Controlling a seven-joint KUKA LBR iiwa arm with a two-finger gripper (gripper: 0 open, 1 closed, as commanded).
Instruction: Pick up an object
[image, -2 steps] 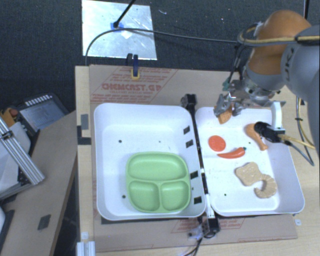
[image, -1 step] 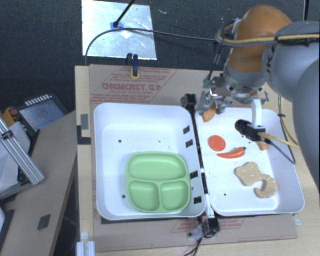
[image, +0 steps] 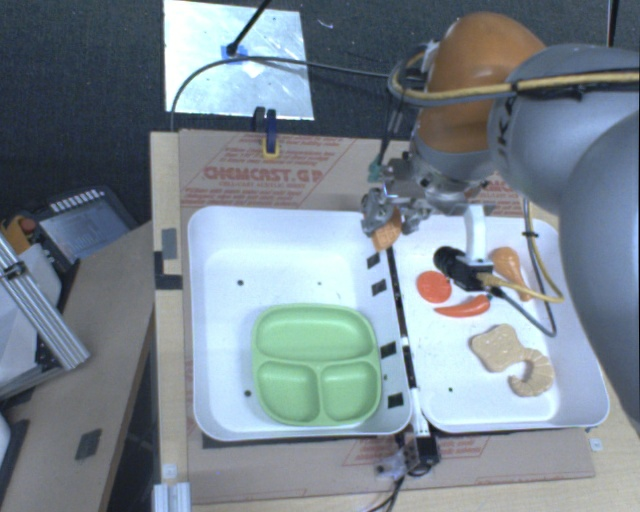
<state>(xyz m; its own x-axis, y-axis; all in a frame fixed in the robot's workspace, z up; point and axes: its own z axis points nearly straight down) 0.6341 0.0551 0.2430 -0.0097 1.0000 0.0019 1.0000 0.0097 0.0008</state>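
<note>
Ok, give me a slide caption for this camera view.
Tool carrying a small orange piece above the divider between the bins, green tray left, toy food right.

A: What lies under the bins?

B: A brown cardboard sheet (image: 300, 165) with red lettering, spread over the counter (image: 115, 370), which is pale tan wood.

A: And behind it?

B: Dark speckled flooring (image: 80, 90), with a shiny silver square (image: 238, 58) lying on it; a black cable (image: 215, 70) loops across that square.

A: Anything at the left?

B: A dark device with a ribbed top (image: 80, 225), and a slanted aluminium rail (image: 35, 300) near the edge.
</note>
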